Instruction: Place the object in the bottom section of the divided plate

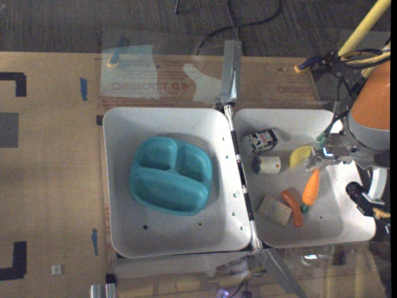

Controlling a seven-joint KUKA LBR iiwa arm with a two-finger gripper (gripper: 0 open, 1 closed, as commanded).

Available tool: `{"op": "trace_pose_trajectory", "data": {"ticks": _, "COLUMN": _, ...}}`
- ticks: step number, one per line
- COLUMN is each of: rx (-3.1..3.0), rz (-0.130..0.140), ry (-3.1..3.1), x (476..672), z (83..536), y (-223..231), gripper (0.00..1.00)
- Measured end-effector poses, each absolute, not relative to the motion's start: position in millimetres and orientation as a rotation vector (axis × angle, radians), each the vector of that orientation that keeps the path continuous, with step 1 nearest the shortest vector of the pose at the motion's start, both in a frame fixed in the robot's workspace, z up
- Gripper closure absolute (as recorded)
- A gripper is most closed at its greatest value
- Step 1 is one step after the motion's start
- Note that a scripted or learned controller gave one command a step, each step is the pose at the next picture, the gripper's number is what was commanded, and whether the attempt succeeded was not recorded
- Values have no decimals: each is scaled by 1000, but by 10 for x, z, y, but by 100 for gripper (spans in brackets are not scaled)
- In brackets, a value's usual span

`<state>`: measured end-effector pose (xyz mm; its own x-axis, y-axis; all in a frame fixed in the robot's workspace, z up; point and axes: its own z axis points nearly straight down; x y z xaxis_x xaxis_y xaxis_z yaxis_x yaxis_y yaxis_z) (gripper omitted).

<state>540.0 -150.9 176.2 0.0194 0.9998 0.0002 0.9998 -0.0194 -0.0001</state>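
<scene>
Nearest the lens, low in the right bin [353, 225], lie a brown textured square [274, 209] and a red-orange piece [292, 207]. At about one o'clock from them an orange carrot [311, 188] hangs or lies just beneath the gripper [322, 156]; whether the jaws grip it I cannot tell. A yellow banana [301, 156] sits at nine o'clock from the gripper, with a pale cylinder [269, 164] and a black-and-white carton [262, 141] beyond. The teal divided plate [171, 174] rests in the left bin [124, 228], its large bottom section bare.
</scene>
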Motion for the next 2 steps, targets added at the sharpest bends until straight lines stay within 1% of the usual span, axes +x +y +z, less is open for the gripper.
{"op": "trace_pose_trajectory", "data": {"ticks": 1, "rx": -2099, "rz": 1, "ry": -2337, "x": 5382, "z": 2188, "y": -769, "gripper": 100}}
{"op": "trace_pose_trajectory", "data": {"ticks": 2, "rx": -1785, "rz": 1, "ry": -2586, "x": 5060, "z": 3452, "y": -386, "gripper": 100}}
